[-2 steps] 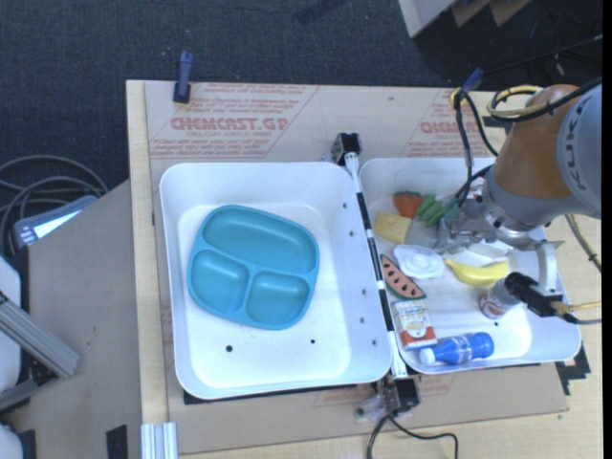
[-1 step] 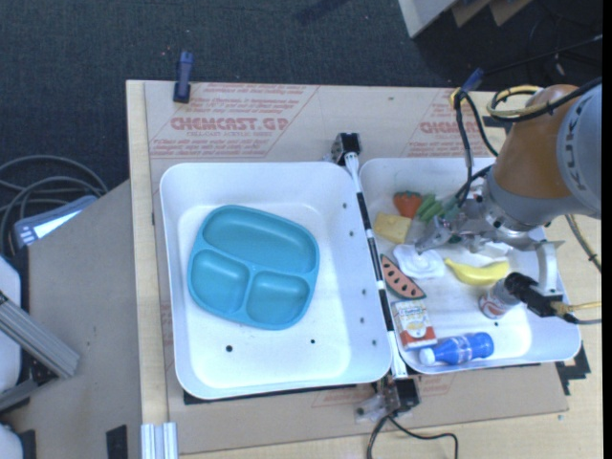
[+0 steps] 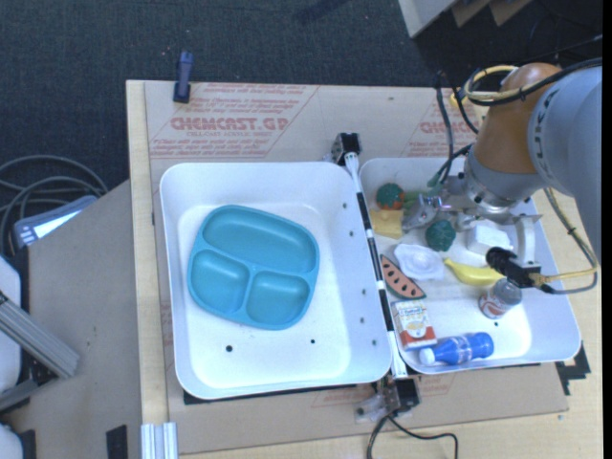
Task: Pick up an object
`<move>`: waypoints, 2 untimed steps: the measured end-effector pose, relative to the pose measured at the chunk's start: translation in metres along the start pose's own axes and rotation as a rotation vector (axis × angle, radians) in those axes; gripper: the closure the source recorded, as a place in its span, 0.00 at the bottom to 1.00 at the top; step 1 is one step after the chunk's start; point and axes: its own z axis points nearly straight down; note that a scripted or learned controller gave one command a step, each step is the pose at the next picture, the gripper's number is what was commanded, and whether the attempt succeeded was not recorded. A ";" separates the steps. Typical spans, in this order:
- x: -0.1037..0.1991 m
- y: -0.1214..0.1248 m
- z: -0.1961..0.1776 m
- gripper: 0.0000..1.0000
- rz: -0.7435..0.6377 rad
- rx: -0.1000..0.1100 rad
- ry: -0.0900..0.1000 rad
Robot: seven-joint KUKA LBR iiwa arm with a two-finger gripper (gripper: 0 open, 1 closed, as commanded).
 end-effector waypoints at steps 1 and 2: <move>0.000 0.000 -0.010 1.00 0.000 -0.002 0.000; 0.066 -0.007 -0.131 1.00 -0.002 0.000 0.003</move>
